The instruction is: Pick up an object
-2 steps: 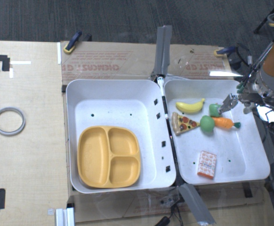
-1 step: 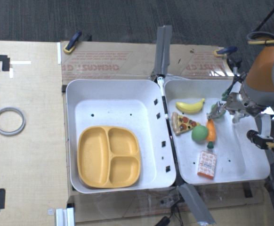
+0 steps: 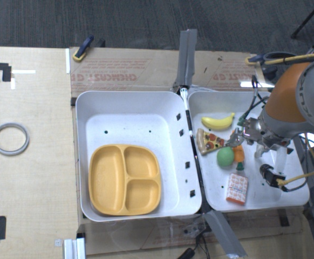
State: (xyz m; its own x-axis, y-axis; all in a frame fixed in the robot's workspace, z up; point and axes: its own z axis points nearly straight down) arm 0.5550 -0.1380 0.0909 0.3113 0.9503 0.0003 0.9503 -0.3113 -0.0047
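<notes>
The right bin (image 3: 265, 196) holds a yellow banana (image 3: 218, 122), a toy pizza slice (image 3: 208, 142), a green round fruit (image 3: 225, 157), a small orange piece (image 3: 239, 154) and a red-and-white packet (image 3: 237, 188). My gripper (image 3: 238, 138) hangs low over the middle of this bin. It sits just right of the pizza slice and just above the green fruit and the orange piece. The grey arm with its orange band (image 3: 286, 93) comes in from the right. I see nothing lifted off the bin floor.
In the left bin (image 3: 130, 115) lies a yellow divided plate (image 3: 125, 178). A roll of tape (image 3: 9, 138) rests on the bench at far left. A blue clamp (image 3: 83, 47) sits at the back. Cables (image 3: 284, 179) trail over the right bin's right side.
</notes>
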